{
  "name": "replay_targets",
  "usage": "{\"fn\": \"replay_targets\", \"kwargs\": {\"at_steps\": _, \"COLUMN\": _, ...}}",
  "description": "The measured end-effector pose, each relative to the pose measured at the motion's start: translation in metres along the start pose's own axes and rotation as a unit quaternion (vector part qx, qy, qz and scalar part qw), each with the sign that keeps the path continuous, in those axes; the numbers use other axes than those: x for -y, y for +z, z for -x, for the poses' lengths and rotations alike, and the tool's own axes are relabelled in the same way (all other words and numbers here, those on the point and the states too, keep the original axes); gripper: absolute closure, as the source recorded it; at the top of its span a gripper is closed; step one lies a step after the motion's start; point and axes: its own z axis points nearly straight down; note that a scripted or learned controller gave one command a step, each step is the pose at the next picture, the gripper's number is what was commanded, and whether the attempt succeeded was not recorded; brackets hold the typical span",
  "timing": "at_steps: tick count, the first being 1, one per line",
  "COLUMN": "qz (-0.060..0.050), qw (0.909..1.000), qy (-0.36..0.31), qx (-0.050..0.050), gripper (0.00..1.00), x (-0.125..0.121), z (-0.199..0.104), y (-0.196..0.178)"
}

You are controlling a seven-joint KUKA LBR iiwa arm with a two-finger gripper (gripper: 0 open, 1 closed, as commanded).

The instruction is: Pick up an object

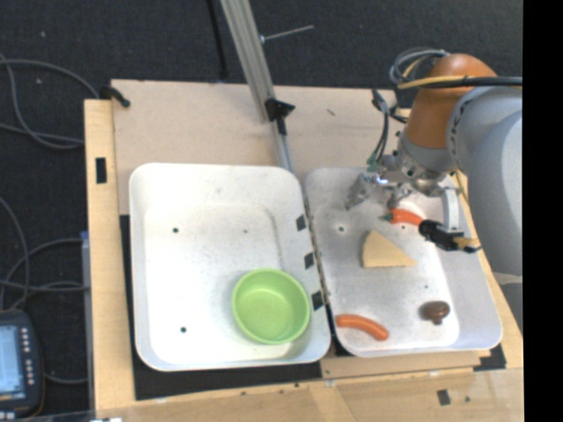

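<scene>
**Inspection: end effector low over right bin, grasp unconfirmed**

Located on counter (202,121): two shallow white bins, side by side, rims near touching at centre.

Left bin (176,200): holds green bowl (271,305), upright, seated in near right corner close to the dividing rim.

Right bin (339,205): holds four items.
- Tan wedge-shaped block (385,252), lying flat near bin centre.
- Long orange piece (361,325), carrot-like, lying along near edge, left of centre.
- Small brown rounded object (434,310), near the near right corner, well apart from the orange piece.
- Short orange-red piece (405,217), at far right of bin, directly beneath the wrist assembly and just beyond the wedge.

Arm: grey body entering from right, orange band (435,112) above wrist, cables looped over the top. End effector (400,199) positioned low over far right part of right bin, above and just beside the short orange-red piece.

End effector state: cannot tell. Opening width obscured by wrist hardware and small scale; contact with the orange-red piece not confirmable, and nothing seen clearly held.

Also noted: slanted metal post (251,51) rising from far side of counter between bins; dark floor with cables around counter; small screen device (18,363) at lower left.
</scene>
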Motion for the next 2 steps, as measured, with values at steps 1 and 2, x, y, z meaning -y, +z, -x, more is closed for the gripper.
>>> {"fn": "replay_targets", "kwargs": {"at_steps": 1, "qz": 0.003, "qw": 1.0, "qy": 0.0, "qx": 0.001, "gripper": 1.0, "x": -0.002, "z": 0.001, "y": -0.014}}
{"fn": "replay_targets", "kwargs": {"at_steps": 2, "qz": 0.005, "qw": 1.0, "qy": 0.0, "qx": -0.001, "gripper": 1.0, "x": -0.008, "z": 0.006, "y": -0.078}}
